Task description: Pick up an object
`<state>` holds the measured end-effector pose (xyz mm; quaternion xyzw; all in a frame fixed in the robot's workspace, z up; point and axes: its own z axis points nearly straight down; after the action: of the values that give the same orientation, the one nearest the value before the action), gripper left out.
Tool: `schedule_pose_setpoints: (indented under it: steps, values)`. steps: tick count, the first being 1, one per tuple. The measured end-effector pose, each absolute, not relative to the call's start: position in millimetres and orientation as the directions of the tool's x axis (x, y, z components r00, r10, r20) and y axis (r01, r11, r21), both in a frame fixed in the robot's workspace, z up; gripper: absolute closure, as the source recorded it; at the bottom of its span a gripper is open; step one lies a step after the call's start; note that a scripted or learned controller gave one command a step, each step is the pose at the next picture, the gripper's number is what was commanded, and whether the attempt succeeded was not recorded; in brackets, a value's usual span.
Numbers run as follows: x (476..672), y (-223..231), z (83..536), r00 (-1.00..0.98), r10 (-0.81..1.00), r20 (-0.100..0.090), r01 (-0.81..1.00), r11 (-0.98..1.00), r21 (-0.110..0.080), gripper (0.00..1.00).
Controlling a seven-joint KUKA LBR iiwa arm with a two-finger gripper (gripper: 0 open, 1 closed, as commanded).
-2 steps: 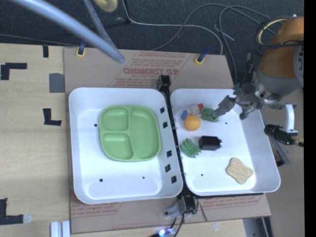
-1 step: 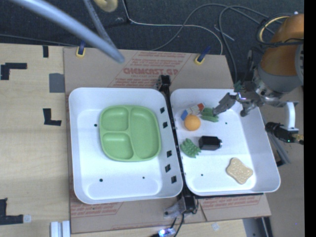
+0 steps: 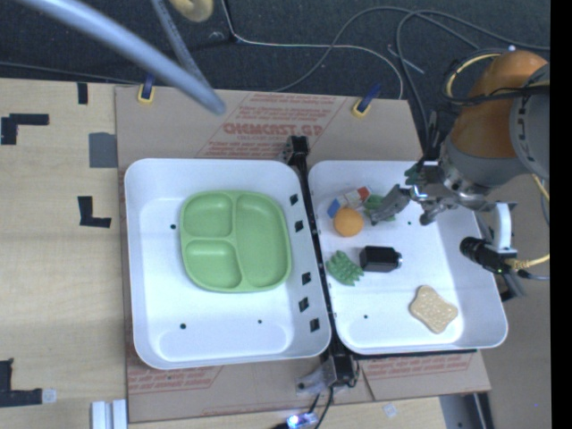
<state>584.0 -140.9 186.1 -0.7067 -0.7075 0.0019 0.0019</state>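
Round orange ball (image 3: 349, 223), smooth, in right bin (image 3: 465, 329)

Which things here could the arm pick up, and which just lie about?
Pickable: orange ball, black block, green leafy piece, tan biscuit shape, small coloured pieces.
Lying about: green divided plate, cables, cardboard sheet.
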Motion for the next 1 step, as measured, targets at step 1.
schedule_pose_setpoints:
  steps: [1]
  values:
    - [586.8, -137.3, 141.4, -0.002, 1.000, 0.000, 1.000, 0.002, -0.005, 0.00]
